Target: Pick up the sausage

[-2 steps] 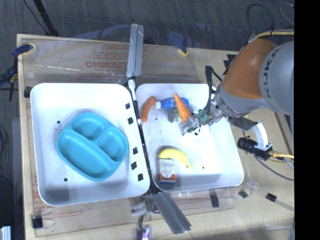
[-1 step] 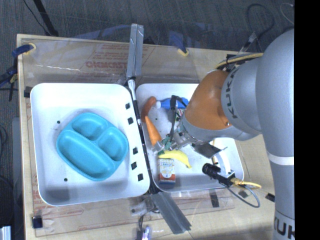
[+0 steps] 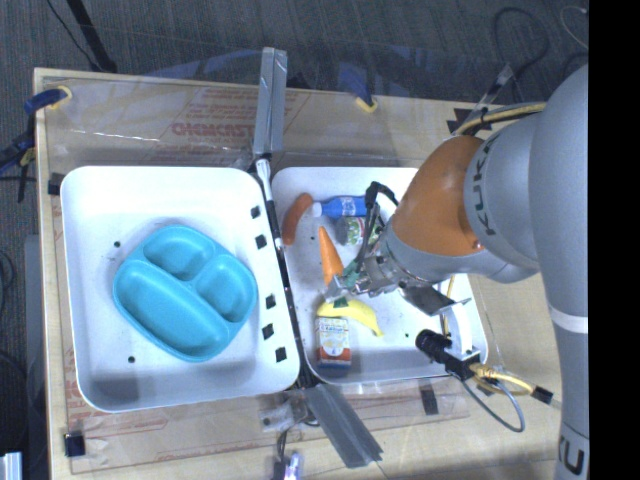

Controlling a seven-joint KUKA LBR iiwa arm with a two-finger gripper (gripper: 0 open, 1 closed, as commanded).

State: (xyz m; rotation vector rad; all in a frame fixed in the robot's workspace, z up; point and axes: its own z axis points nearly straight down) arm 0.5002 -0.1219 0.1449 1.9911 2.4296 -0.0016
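Observation:
The sausage (image 3: 296,217), reddish brown and elongated, lies at the far left of the right bin (image 3: 395,183), against the divider. My gripper (image 3: 357,280) hangs low in the middle of that bin, to the right of and below the sausage, close to an orange carrot (image 3: 330,253) and a yellow banana (image 3: 354,314). The grey wrist with its orange band (image 3: 440,213) covers much of the bin's right half. The sausage lies apart from the gripper.
A blue bottle (image 3: 343,207) and a small dark can (image 3: 351,230) lie near the bin's back. A small ketchup-like bottle (image 3: 334,341) rests at the front. The left bin (image 3: 90,198) holds a blue divided plate (image 3: 185,290).

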